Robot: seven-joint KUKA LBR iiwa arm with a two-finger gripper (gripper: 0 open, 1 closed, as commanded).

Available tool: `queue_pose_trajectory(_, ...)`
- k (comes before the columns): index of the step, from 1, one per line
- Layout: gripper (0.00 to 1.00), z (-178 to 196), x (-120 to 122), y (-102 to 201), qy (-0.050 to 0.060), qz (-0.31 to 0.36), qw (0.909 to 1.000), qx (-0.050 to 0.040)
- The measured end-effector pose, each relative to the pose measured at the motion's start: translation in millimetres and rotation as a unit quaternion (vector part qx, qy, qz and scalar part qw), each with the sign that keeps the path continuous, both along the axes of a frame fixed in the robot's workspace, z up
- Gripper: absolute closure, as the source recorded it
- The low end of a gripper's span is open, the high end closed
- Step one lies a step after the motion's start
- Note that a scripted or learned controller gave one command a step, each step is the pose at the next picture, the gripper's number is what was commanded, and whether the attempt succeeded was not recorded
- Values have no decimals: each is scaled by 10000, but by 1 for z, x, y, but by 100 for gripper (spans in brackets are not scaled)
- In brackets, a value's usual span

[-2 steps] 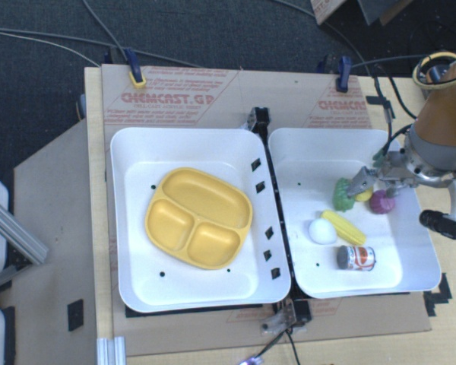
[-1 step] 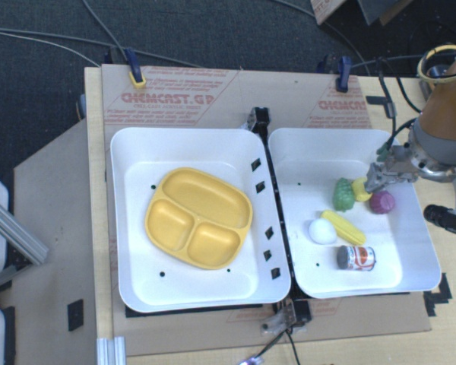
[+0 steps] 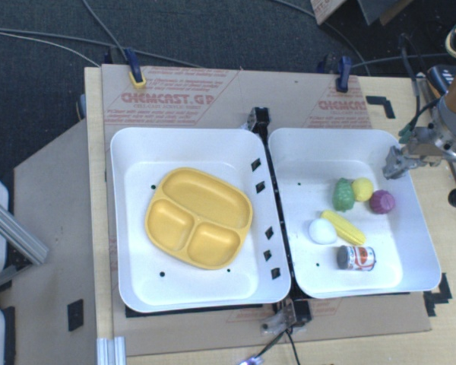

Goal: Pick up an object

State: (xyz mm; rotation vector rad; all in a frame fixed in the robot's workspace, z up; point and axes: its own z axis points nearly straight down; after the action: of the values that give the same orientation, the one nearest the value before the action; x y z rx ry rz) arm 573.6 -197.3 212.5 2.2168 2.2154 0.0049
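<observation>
The right bin (image 3: 304, 154) holds a green piece (image 3: 343, 194), a small yellow ball (image 3: 362, 189), a purple ball (image 3: 381, 201), a white ball (image 3: 322, 231), a yellow banana-shaped piece (image 3: 343, 226) and a small can (image 3: 356, 258) lying on its side. My gripper (image 3: 396, 163) hangs at the bin's upper right edge, above and to the right of the purple ball. Nothing shows between its fingers.
The left bin (image 3: 129, 204) bears a yellow divided plate (image 3: 197, 217). Black clips run down the seam between the bins (image 3: 264, 204). Two clamps (image 3: 135, 73) hold the cardboard at the back. Cables cross the dark floor behind the bench.
</observation>
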Motion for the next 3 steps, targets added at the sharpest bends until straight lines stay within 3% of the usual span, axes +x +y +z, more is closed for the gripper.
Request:
queue_pose_trajectory(1,100,-7,0,0,38,2,10000,14)
queue_pose_trajectory(3,100,1,-10,109,47,35,10000,34)
